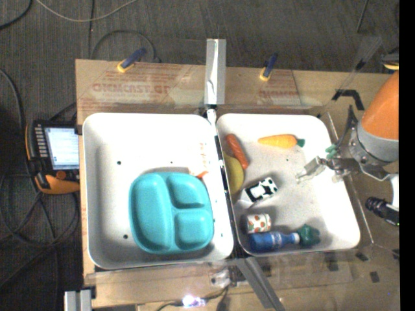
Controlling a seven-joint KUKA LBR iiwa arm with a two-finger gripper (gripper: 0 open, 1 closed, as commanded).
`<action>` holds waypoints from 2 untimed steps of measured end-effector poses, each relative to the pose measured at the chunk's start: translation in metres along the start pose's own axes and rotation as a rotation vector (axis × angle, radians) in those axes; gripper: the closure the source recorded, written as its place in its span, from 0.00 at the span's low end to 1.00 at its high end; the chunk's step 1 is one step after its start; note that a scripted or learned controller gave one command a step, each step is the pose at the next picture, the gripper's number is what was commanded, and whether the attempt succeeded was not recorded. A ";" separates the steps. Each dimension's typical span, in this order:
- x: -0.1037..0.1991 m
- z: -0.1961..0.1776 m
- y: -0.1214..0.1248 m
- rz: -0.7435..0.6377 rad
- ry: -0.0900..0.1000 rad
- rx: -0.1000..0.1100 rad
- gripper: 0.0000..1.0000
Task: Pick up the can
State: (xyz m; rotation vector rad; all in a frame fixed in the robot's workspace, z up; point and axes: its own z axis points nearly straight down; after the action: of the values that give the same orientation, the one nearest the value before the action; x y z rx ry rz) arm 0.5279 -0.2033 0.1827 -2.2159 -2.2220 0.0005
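1. A dark grey carpet floor (259, 18) surrounds the table (162, 86), well beyond the pincer (310, 168) on its far side.
2. Thin cables (58, 8) loop across the carpet, far up and left of the pincer.
3. The table is pale brown board, with two clamps, blue-and-yellow (131, 59) and yellow (267, 67), at its far edge.
4. A handheld control pendant (55, 154) with a lit screen sits off the table's left edge, well apart from the pincer.
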 end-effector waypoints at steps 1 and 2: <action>0.045 0.063 0.018 -0.093 -0.008 -0.018 0.00; -0.011 0.062 0.003 0.080 -0.001 -0.001 0.00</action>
State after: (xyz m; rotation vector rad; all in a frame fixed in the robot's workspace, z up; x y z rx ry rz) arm 0.5309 -0.2144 0.1204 -2.3039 -2.1332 0.0006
